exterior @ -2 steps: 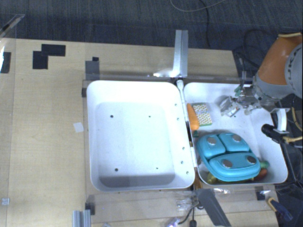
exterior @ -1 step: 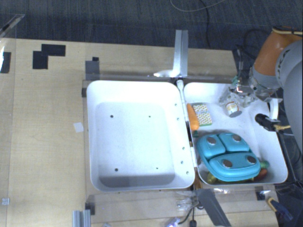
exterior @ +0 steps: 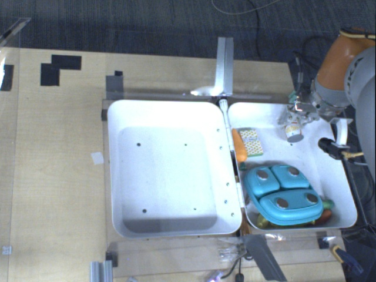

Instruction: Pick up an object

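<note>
Objects for picking all lie in the right bin (exterior: 351, 207), the one nearer the arm, while the left bin (exterior: 164, 163) of the 2 shows bare white floor. Largest in the right bin is a blue plastic toy (exterior: 281, 194), built of rounded lobes with small dark dots on top, sitting against the bin's near wall. Something green and something reddish peek out from under its lower edge, too hidden to name. Next in size is a small patterned pad (exterior: 251, 142), pale with fine speckling, lying flat near the divider between the bins. Just beside it, along the divider, rests a slim orange piece (exterior: 238, 147).

As far as progress goes, the pick looks barely begun. The gripper (exterior: 294, 129) hangs over the far right corner of the right bin, well apart from the blue toy and apart from the pad. Nothing is visibly carried, and every object seems to rest on the bin floor. Whether the tool is spread or closed I cannot tell, since its tip is small and blurred against the white. What remains, by my judgement, is the whole of the task: choosing an object, descending, closing on it and lifting.

No brand, label or readable writing appears anywhere; the pad's pattern is too fine to make out.
</note>
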Robot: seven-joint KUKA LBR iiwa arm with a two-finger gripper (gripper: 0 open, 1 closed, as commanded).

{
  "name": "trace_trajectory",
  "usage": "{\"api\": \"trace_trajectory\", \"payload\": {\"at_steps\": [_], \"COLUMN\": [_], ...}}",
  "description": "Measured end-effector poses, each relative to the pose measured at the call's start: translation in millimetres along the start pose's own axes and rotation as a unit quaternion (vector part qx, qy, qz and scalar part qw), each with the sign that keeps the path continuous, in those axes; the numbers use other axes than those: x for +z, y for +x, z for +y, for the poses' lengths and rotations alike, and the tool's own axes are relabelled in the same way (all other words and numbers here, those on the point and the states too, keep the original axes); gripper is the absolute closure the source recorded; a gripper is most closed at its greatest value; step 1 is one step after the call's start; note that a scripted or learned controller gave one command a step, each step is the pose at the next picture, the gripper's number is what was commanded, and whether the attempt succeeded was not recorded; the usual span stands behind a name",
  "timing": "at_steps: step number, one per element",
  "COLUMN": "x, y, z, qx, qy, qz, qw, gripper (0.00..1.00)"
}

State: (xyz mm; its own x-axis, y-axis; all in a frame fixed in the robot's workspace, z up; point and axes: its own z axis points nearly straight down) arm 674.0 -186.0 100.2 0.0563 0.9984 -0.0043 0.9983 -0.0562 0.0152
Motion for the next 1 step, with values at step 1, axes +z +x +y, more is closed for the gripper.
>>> {"api": "trace_trajectory", "payload": {"at_steps": [1], "x": [-83.8], "y": [48.4], "z": [-26.9], "qx": [-0.044], "qy": [0.003], "qz": [0.002], "qw": [0.999], "gripper": [1.0]}}
